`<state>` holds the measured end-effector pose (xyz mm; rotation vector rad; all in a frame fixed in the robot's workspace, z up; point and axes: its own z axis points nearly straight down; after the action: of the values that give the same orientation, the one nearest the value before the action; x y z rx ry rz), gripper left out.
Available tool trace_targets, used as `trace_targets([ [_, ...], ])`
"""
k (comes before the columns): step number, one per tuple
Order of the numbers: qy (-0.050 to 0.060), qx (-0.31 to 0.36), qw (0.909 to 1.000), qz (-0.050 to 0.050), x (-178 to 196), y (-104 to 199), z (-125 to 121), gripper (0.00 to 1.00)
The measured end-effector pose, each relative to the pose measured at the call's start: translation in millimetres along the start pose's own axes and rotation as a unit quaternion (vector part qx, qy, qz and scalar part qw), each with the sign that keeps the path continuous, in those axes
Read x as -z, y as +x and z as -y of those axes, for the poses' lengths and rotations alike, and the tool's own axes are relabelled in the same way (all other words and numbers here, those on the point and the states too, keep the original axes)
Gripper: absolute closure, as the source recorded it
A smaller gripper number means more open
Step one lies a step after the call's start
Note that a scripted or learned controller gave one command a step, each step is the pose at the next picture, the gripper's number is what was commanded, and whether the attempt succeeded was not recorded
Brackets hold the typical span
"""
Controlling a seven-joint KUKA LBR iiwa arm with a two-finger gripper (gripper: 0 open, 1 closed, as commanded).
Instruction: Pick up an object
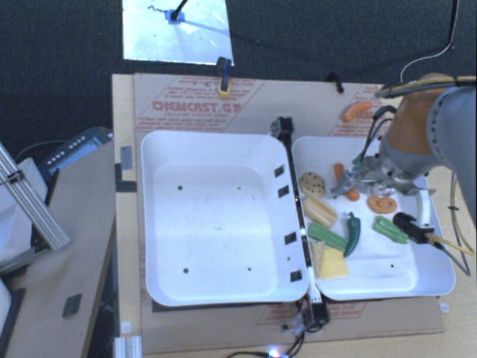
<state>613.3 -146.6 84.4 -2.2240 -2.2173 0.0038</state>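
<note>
Fingers of gripper (356, 185) seen slightly apart, tips low in right bin (432, 274), nothing visibly clamped between them. Small orange piece (353, 195) lies just beside tips; orange slice (382, 204) just right of it. Bread roll (319, 209), green pepper (352, 233), yellow wedge (333, 263) rest nearer bin's left wall. Judged: approach done; grasp and lift left. Left bin (171, 274) untouched.

Dark carpet floor (59, 43) surrounds the desk (194, 99); a shiny metal sheet (175, 21) lies far, an aluminium rail (30, 207) left.
</note>
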Motion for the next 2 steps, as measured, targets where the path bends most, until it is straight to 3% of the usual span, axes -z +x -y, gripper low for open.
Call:
trace_targets([
  [1,-0.004,0.003,1.0000,0.000,12,3,-4,1.00],
  [2,-0.003,0.006,1.0000,0.000,1,62,-41,1.00],
])
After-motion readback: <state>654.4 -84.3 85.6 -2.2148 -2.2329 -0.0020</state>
